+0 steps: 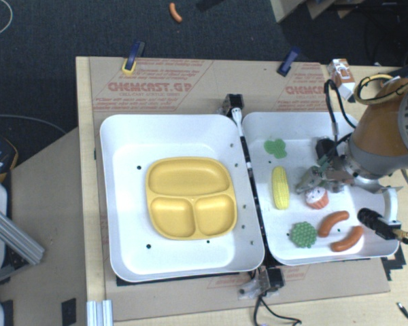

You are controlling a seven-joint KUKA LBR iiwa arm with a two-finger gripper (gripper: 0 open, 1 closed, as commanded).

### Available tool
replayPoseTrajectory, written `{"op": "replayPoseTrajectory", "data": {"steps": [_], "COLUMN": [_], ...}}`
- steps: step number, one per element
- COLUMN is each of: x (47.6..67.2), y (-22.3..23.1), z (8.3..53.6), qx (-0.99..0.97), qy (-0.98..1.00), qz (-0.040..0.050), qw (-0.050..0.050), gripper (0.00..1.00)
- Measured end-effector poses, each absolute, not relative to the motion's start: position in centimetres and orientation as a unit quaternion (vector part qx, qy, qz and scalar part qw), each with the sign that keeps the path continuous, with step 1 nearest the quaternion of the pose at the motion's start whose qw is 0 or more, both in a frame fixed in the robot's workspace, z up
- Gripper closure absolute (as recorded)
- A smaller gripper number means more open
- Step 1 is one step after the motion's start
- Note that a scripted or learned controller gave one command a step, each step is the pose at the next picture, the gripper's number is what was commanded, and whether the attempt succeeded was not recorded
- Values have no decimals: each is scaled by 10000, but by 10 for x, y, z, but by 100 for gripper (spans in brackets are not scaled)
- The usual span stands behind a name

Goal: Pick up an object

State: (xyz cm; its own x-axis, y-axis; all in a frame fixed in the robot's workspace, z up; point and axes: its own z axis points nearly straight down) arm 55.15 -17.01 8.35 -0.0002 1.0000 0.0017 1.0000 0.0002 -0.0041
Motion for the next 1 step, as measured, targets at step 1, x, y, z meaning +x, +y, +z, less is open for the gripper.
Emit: {"op": "replayPoseTrajectory", "data": {"steps": [1], "x": [552], "y": [-171], "z": [95], "qx": [-7075], "qy": [-7067], "qz": [0], "qw": [-1], "gripper": [100]}}
